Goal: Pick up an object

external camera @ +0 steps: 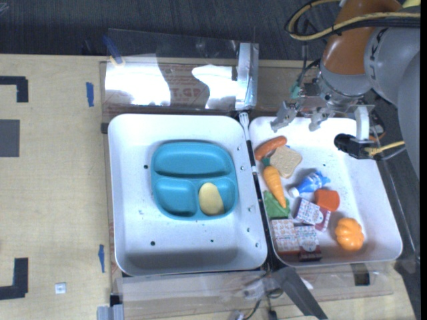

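Objects for picking lie in the right bin (383, 205) in front of you: a hot dog (270, 146) near its upper left corner, a slice of bread (287, 161) just below it, and a carrot (274, 185) running down along the left wall. Beside the carrot you have a green piece (275, 206), a blue-and-white wrapper (312, 181), an orange-red block (327, 199), two small printed cartons (309, 213) (293, 236), and a small orange pumpkin (349, 233) near the lower right corner.

Your jaws (303, 114) hang over the upper edge of the right bin, above the hot dog and apart from it. The two fingers (285, 115) are spread wide, and you can see nothing between them; they touch none of the items. The grey arm (393, 52) with its orange band (352, 32) comes in from the upper right.

In the left bin (127, 179) sits a blue divided tray (190, 172), and a pale yellow, egg-shaped item (211, 198) rests in its lower right compartment. Both bins stand side by side on the table (47, 199), their inner walls touching.
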You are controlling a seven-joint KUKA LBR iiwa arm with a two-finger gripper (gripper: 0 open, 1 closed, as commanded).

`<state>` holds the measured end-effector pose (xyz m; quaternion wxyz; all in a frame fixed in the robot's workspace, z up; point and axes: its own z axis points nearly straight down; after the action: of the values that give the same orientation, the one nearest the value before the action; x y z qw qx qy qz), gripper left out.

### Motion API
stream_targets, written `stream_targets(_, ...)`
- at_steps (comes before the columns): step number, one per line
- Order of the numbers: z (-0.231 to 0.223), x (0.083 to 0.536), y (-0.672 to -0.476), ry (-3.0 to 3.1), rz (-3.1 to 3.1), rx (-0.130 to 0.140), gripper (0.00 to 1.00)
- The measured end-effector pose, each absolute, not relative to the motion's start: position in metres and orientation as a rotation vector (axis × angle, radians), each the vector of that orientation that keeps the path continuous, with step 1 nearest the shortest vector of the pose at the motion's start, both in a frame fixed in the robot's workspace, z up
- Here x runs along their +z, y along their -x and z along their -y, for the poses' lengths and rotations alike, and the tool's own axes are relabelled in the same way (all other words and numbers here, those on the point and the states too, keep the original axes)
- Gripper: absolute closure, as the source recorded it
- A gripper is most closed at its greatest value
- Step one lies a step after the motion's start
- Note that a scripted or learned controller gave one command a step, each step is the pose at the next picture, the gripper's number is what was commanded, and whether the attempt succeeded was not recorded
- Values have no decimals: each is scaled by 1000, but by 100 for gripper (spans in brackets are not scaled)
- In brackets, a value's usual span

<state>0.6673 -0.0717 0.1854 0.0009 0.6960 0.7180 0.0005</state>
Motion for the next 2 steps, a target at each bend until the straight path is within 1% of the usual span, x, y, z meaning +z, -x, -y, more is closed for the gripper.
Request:
stream_targets(1,140,92,-608,-2217,-2212,9,0)
stream_targets(2,134,92,-561,-2193,-2233,16,0)
